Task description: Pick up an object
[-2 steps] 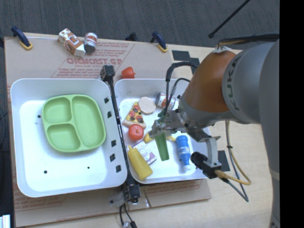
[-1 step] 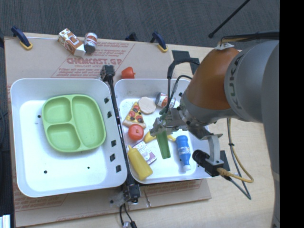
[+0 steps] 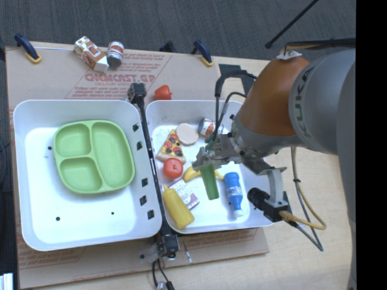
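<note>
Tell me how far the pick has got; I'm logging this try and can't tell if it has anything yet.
Done: the gripper is down in the right bin, at the top of the green bottle. In hand: nothing clearly lifted; the bottle seems to lie among the other items. Left: a visible grip and the lift. The left bin holds the green plate.

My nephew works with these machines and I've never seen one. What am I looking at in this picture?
This is one camera fixed above a bench, looking down at a slant. The big grey and orange shape is a robot arm reaching in from the right. Its hand hangs low over the right bin, close to a green bottle; I cannot tell whether it grips anything. That bin also holds toy food: a tomato, a pizza slice, a yellow bottle and a blue bottle. The left bin holds a green divided plate.
</note>
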Motion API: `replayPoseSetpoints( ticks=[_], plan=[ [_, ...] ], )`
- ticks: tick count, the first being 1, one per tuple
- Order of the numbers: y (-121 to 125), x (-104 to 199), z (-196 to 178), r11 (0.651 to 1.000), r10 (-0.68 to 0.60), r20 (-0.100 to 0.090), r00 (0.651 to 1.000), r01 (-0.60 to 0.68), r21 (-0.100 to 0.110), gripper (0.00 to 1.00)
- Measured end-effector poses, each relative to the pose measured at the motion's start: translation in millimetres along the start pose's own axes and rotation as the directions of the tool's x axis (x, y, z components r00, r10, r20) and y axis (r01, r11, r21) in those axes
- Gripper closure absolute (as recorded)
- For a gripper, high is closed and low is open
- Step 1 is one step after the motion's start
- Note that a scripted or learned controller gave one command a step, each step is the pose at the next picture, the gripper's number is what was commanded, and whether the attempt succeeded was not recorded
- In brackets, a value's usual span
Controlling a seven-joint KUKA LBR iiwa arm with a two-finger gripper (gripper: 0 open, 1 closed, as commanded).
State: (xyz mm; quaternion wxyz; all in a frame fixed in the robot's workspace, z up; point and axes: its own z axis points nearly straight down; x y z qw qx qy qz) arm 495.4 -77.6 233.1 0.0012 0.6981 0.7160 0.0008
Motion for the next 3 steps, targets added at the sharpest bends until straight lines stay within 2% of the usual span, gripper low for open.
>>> replayPoseSetpoints(
  ticks=[3],
  plan=[
    [3, 0, -30, 1.000, -0.017, 0.000, 1.000, 0.017, -0.003, 1.00]
  ],
)
